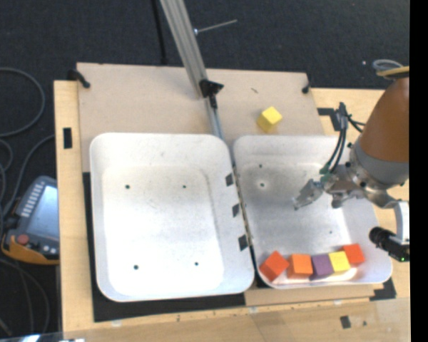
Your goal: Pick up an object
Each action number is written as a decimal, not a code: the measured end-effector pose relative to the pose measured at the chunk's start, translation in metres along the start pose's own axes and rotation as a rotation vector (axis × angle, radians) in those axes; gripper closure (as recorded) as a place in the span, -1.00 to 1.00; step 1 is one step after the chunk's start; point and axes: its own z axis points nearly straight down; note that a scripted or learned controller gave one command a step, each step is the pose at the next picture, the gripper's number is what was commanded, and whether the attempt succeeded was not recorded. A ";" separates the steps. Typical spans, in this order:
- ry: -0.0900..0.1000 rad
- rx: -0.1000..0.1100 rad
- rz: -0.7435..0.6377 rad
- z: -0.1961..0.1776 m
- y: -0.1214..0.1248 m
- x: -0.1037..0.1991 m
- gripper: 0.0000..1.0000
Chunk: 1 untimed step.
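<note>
Blocks (312, 263) sit in a row well below your gripper (304, 196); it hovers over bare bin floor (285, 219), gripping nothing; can't tell its opening.

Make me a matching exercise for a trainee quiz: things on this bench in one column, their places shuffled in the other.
Things:
1. yellow cube
2. row of blocks
3. gripper

Places:
A. along the right bin's near wall
B. over the middle of the right bin
C. on the board behind the bins, outside them

Pairs: 1-C, 2-A, 3-B
</note>
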 end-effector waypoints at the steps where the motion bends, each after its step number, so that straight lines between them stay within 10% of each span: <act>1: -0.001 -0.011 -0.005 -0.166 -0.016 0.082 -1.00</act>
